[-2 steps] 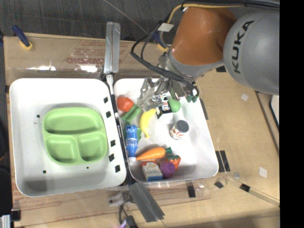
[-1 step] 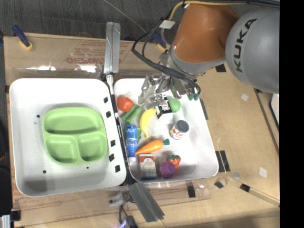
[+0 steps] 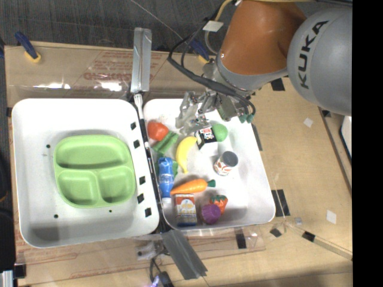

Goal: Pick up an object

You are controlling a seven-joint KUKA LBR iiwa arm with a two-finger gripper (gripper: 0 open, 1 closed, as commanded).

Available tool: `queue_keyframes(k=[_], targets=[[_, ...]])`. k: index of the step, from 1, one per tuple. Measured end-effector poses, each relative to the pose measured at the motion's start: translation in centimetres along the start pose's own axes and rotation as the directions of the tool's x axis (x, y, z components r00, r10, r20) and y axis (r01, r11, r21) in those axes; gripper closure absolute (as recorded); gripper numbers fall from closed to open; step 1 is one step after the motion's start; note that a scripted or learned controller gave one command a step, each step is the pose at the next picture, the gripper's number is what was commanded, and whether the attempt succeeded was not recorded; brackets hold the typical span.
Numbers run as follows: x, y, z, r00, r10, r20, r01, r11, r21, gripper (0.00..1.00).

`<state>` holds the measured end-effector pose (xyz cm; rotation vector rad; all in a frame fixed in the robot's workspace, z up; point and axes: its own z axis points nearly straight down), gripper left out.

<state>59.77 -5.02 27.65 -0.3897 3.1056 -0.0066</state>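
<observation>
"KUKA" on the grey arm [image 3: 317, 52]

A light wooden tabletop [image 3: 299, 160] fills most of the scene, marked with small black and white tape squares on its right. Beyond its far edge lies dark grey carpet [image 3: 72, 8]. A clear plastic sheet [image 3: 78, 76] lies along the far left, and a blue clamp [image 3: 27, 46] grips the far-left corner.
</observation>
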Motion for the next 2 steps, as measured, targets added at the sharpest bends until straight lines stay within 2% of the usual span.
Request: queue_keyframes(k=[1,2], targets=[[-4.8,1.8,-0.6,0.997,-0.076,-0.008,0.076,0.997,-0.006,1.00],[3.8,10.1,1.6,0.995,0.100,-0.011,-0.100,0.995,-0.005,1.00]])
